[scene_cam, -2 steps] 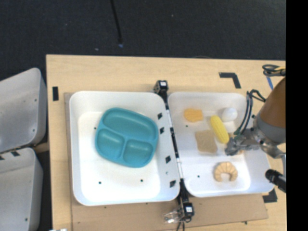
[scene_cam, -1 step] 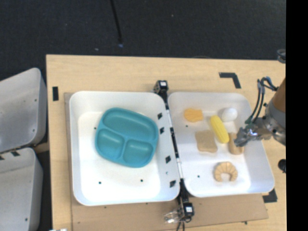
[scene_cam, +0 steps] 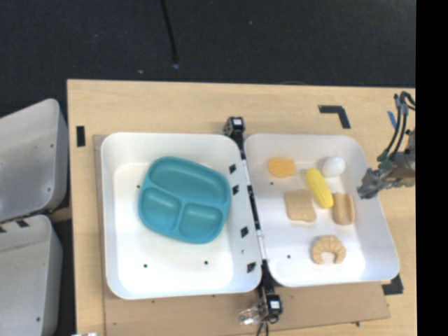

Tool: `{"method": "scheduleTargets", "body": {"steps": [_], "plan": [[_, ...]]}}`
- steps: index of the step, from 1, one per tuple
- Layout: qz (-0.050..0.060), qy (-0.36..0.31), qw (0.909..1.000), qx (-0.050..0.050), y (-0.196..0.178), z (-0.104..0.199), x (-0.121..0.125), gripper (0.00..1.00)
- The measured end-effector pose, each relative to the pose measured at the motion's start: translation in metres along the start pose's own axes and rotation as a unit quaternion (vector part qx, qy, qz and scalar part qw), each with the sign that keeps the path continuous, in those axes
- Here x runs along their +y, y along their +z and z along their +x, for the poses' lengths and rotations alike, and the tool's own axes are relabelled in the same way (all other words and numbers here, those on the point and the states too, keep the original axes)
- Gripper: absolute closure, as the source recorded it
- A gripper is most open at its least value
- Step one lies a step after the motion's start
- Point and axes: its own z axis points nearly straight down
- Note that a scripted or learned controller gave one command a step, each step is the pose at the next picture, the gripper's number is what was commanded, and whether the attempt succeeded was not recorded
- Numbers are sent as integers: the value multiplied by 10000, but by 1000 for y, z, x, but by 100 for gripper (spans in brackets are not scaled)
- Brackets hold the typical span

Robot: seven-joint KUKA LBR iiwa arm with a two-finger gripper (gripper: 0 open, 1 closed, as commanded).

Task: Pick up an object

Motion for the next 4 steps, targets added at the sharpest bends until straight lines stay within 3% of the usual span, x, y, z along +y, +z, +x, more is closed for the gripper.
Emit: {"method": "scheduleTargets", "body": {"steps": [4], "plan": [[48, -12, 10000, 19, 9, 186, 35, 100]]}}
